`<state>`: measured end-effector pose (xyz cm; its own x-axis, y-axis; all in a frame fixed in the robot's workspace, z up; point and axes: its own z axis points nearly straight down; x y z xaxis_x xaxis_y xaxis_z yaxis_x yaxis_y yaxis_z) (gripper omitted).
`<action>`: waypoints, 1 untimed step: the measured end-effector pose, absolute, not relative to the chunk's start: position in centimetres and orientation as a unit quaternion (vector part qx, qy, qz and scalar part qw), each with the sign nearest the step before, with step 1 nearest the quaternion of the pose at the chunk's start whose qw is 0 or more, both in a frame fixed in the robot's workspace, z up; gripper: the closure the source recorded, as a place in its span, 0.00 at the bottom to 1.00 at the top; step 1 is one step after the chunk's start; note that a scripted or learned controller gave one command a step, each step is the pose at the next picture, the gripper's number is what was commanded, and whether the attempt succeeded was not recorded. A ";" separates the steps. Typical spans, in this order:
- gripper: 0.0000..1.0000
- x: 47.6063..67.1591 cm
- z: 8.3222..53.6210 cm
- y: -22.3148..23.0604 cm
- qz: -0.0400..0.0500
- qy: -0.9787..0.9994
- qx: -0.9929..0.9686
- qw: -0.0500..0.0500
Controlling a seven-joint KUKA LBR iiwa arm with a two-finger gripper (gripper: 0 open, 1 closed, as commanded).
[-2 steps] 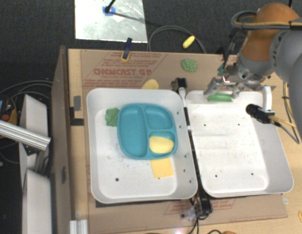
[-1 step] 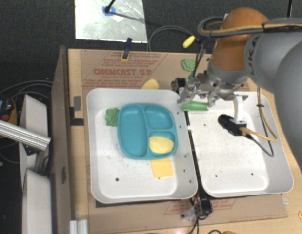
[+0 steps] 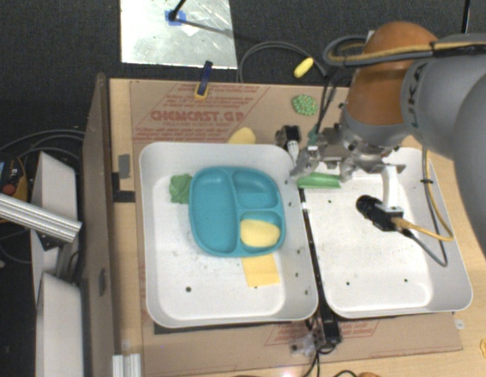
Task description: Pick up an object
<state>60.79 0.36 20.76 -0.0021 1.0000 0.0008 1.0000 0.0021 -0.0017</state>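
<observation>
Dark carpet is surrounding the table (image 3: 188, 116), which is wearing a sheet of printed cardboard w/ two white bins sitting side by side on it. A shiny metal sheet (image 3: 177, 20) is lying on the carpet beyond the far edge.

The arm (image 3: 451, 93) is reaching in from the right, its orange band (image 3: 384, 73) showing above the wrist. The gripper (image 3: 319, 163) is hanging over the far left corner of the right bin (image 3: 384, 277), right by the wall between the bins. Can't tell whether it's spread or closed from this angle.

A green piece (image 3: 317, 181) is lying just under the gripper, near that same corner. I can't tell whether it's touching the gripper.

In the left bin (image 3: 160, 289) a teal divided plate (image 3: 219, 210) is sitting approx. centre. A yellow oval (image 3: 260, 232) is resting in its near right compartment. A flat yellow square (image 3: 261, 271) is lying on the bin floor just at the plate's near edge. A green leafy bit (image 3: 180, 187) is poking out at the plate's left.

Outside the bins, a green dotted disc (image 3: 305, 104) and a yellow lump (image 3: 243, 136) are sitting on the cardboard.
</observation>
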 end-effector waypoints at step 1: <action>1.00 60.9 19.3 -1.2 0.000 -0.707 -0.707 0.000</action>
